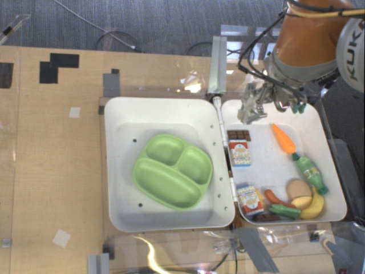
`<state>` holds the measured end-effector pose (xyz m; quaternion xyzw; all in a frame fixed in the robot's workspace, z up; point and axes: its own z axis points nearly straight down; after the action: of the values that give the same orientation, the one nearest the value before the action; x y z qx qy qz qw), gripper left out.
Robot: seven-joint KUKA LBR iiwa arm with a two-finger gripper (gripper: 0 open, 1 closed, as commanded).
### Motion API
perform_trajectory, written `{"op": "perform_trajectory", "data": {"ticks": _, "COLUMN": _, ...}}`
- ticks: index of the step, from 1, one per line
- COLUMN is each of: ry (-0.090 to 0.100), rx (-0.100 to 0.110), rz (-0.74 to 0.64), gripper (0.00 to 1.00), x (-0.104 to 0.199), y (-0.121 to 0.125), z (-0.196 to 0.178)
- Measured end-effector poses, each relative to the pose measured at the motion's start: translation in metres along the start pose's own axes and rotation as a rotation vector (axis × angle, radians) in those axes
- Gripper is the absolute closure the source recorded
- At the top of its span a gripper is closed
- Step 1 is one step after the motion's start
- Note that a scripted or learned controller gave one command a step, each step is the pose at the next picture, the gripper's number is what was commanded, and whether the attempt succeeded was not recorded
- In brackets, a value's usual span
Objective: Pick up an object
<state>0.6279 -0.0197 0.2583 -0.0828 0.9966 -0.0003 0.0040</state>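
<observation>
My gripper (253,112) hangs over the far left corner of the right bin (336,182), its fingers apart with nothing between them. Just below it in the view lie a brown block (239,135) and a small white and blue carton (240,153). An orange carrot (283,138) lies to the gripper's right. Further forward are a green bottle (311,173), a tan egg-like ball (298,189), a banana (315,205), a second small carton (250,198), a red sausage-like piece (274,197) and a green vegetable (284,211).
The left bin (122,130) holds a green divided plate (173,170). A raised divider (222,147) runs between the two bins. The arm's orange band (311,24) rises above the right bin's far edge, with cables around it.
</observation>
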Motion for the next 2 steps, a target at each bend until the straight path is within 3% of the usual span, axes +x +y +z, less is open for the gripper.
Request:
{"op": "perform_trajectory", "data": {"ticks": 1, "ry": -0.011, "rx": 0.001, "rz": -0.003, "gripper": 1.0, "x": -0.003, "y": 0.002, "z": -0.014}}
{"op": "perform_trajectory", "data": {"ticks": 2, "ry": -0.008, "rx": 0.001, "rz": 0.091, "gripper": 1.0, "x": -0.041, "y": -0.019, "z": -0.092}}
